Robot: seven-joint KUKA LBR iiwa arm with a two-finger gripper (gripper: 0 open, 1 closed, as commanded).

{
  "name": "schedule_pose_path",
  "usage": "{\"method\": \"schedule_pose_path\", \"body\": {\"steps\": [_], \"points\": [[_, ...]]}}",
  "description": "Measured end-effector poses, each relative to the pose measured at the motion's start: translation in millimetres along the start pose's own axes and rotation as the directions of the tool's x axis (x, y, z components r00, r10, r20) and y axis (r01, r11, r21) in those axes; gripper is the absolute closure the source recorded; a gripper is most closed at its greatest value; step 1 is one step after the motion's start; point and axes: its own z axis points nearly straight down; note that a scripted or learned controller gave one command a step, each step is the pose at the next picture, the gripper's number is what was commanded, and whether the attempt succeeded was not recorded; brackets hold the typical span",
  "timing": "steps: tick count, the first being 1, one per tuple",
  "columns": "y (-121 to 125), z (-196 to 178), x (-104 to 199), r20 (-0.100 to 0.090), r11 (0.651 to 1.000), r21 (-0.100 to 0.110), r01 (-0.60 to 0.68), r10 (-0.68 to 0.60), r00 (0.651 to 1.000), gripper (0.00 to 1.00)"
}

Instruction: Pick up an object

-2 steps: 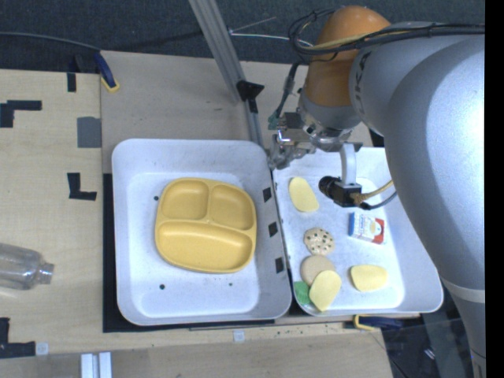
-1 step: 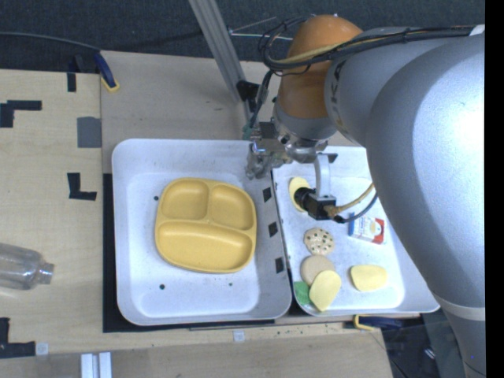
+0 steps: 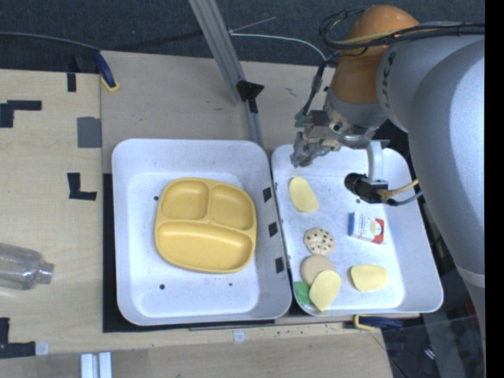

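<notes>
left bin (image 3: 126,211) — tray (image 3: 206,224) | right bin (image 3: 409,274) — cookie (image 3: 318,240), carton (image 3: 367,227)

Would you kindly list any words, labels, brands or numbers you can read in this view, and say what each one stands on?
No text can be read.
The small white carton in the right bin bears red and blue print, too blurred to read.
The clear bottle on the bench at left shows no readable label.

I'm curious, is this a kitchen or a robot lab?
Probably a robot lab: a grey arm reaches over two white bins, holding a yellow divided plate and toy food like a cookie.
</notes>
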Motion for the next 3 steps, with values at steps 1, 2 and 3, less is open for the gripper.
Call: {"method": "schedule_pose_path", "body": {"steps": [1, 2, 3], "points": [[-25, 0, -39, -0.001, 1.000, 0.004, 0.001, -0.001, 1.000, 1.00], [-24, 0, -36, -0.001, 1.000, 0.002, 0.006, -0.006, 1.000, 0.00], [-5, 90, -52, -0.001, 1.000, 0.008, 0.005, -0.005, 1.000, 0.00]]}}
